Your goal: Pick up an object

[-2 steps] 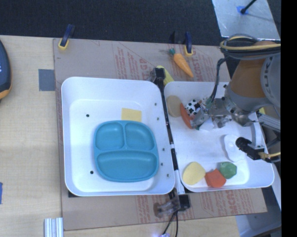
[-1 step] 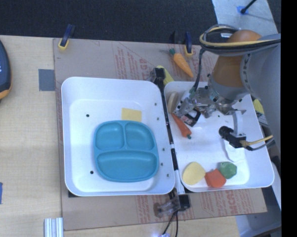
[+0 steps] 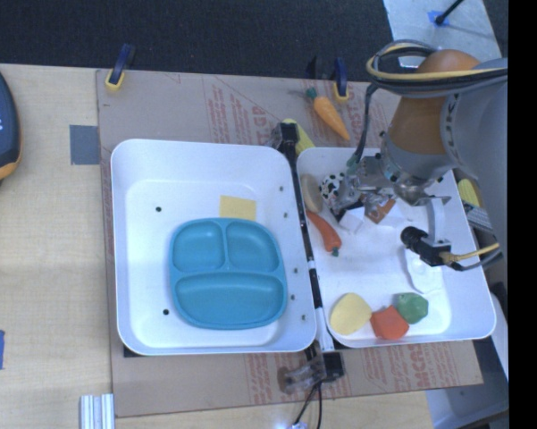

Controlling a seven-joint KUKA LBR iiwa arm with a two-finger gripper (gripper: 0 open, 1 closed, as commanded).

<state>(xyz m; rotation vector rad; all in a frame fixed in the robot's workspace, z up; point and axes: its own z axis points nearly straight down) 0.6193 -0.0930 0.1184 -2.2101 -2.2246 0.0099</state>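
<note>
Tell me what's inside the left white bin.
The left white bin holds a blue divided plate and a yellow square piece just beyond it. Whatever lies beneath the plate is covered, so that can't be told.

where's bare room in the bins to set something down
Left white bin: bare floor left of the blue divided plate, which has a yellow square above it. Right bin's middle, above the yellow lump, is bare. Crowded around the hand.

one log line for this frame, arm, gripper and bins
arm: over right bin | gripper: low at far end by spotted toy | grasp: unclear | left bin: blue tray
</note>
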